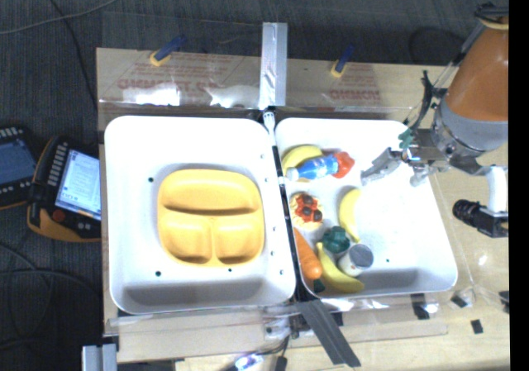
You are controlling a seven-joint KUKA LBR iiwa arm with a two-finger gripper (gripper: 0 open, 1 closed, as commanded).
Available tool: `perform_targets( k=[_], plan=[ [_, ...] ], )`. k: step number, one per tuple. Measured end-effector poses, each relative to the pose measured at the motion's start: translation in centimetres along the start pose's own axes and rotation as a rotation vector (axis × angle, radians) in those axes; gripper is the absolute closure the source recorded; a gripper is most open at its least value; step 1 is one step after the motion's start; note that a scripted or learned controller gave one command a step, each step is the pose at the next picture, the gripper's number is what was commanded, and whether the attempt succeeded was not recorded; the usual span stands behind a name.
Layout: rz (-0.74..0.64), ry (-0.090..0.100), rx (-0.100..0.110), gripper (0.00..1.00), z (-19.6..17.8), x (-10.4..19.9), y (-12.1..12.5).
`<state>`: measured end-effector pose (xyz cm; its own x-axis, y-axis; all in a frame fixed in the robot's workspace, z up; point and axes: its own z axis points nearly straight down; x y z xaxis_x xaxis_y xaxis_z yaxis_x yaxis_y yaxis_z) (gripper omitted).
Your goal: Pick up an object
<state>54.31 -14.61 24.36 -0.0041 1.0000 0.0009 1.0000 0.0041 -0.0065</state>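
Gripper hovering over right bin, jaw state impossible to tell. Bottle lying far-left beside banana, crowded; risked a glancing, slipping grasp.

2 bins side by side on bench: left bin w/ a divided tray lying in its middle. Right bin has things crowded along its left side: a banana at back, bottle just in front of it, touching. Below those a small toy, w/ 2nd banana to its right. Nearest front: carrot by the left wall, 3rd banana beside it, ball and a can resting against that banana. Gripper over bin's back right part. Handheld screen unit on floor left of bench.
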Motion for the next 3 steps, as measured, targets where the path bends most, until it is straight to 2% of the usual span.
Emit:
perform_targets(
  k=[1,2,3],
  plan=[
    [-0.157,0.002,0.000,0.00,10.5,1.4,0.4],
    [-0.196,-0.001,-0.014,0.00,15.5,0.3,-0.9],
    [-0.196,0.001,-0.015,1.00,14.8,0.3,-0.8]
  ],
)
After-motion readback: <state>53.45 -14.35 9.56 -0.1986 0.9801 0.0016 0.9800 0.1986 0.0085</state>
